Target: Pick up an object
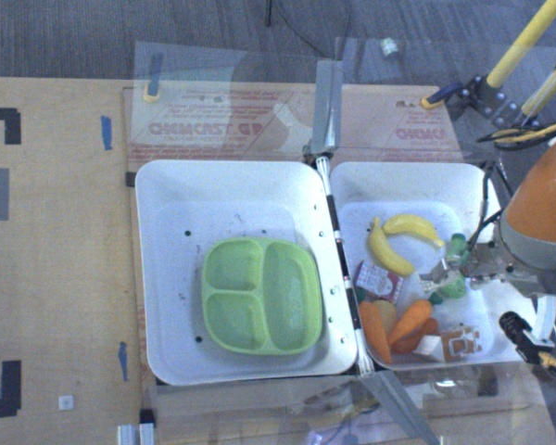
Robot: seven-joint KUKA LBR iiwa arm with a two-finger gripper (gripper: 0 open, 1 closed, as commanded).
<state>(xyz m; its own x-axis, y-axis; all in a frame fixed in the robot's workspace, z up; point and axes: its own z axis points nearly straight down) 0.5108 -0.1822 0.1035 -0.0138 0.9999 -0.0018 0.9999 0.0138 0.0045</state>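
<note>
The arm reaches in from the right, its hand [448,272] low in the right bin [352,185], but I cannot tell how it is set. Just left of it lie two bananas [400,239]; below them a red packet [380,281], two carrots [397,327] and a white carton [456,343]. The left bin [167,193] holds a green divided plate [259,297].

Arm [542,216] (right edge) cut off
</note>
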